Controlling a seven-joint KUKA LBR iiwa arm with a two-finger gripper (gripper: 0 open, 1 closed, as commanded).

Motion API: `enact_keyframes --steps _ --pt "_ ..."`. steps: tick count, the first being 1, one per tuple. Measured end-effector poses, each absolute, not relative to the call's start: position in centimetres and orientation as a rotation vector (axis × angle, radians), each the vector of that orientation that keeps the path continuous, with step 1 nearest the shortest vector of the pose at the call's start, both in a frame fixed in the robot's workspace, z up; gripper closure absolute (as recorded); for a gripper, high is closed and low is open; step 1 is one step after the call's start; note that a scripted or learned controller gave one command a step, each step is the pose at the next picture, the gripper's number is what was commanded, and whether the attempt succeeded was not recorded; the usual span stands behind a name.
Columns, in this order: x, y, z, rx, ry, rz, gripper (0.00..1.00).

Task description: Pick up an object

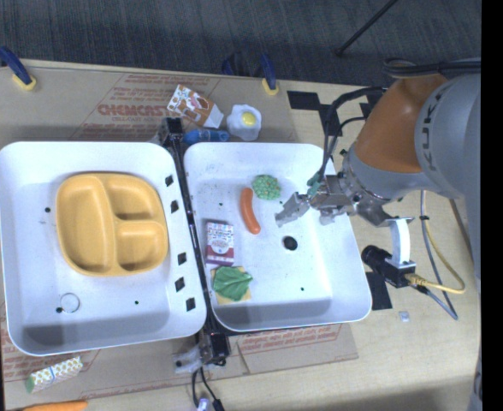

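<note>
A: Why does the gripper (296,210) hang by the right bin's (346,294) right edge?
B: It's above the loose items; the carrot (250,211) lies mid-bin, just left. Whether it's apart or together, I cannot tell

Orange hot dog (250,211), green broccoli (266,187), small carton (220,241) lie in right bin (341,294).

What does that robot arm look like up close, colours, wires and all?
The arm is bulky, rounded grey metal with a broad orange band above its wrist. Black cables loop beside it, and a yellow cable trails below. It ends in a small grey metal gripper.
</note>
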State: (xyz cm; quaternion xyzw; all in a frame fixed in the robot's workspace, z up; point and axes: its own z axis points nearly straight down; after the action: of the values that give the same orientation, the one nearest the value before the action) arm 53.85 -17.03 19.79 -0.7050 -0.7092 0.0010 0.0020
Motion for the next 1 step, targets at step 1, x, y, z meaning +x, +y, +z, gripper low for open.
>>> enact_keyframes --steps 1 --pt "59.97 -12.00 9.08 -2.003 -2.415 0.003 0.00"
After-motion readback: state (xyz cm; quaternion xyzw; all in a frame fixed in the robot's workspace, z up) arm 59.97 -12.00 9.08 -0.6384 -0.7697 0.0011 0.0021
